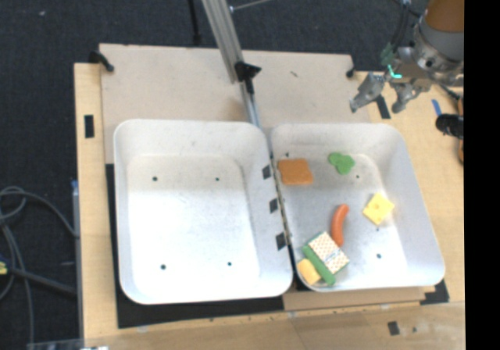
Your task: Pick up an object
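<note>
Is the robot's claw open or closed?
Open. The gripper hangs above the right bin's far edge, its two fingers spread apart with nothing between them.

Arm (pixel 445 5) cut off at upper right; patterned packet (pixel 327 253) print too small.

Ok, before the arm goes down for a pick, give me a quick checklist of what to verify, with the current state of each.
1. Objects available in the right bin: orange block, green piece, yellow piece, orange sausage, patterned box. Ok.
2. Gripper positioned over a target: it hangs beyond the bin's far rim. Not ok.
3. Fingers spread and holding nothing. Ok.
4. Spacing: the yellow piece and green piece lie apart from the others. Ok.
5. Patterned box crowded against small items at the near corner. Not ok.
</note>
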Robot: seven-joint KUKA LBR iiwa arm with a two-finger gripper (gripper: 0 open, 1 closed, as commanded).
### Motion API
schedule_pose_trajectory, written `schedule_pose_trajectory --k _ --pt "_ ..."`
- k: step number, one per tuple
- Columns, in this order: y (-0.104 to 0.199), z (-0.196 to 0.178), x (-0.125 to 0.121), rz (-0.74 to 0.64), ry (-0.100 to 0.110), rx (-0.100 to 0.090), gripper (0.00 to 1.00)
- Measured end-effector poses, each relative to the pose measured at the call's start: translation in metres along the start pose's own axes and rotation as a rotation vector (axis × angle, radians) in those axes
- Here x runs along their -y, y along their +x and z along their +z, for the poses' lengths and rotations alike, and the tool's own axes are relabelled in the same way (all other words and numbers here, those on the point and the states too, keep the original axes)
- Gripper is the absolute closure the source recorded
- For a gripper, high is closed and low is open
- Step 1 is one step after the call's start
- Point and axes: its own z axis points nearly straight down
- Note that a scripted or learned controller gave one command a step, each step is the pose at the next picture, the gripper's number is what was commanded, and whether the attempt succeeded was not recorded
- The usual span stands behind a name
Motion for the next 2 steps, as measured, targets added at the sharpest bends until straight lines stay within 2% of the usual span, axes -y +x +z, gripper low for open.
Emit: schedule_pose_trajectory --k 1,2 --pt "0.000 0.000 0.000 -0.002 0.001 0.000 0.00" --pt "-0.005 0.043 0.006 0.006 0.001 0.000 0.00"
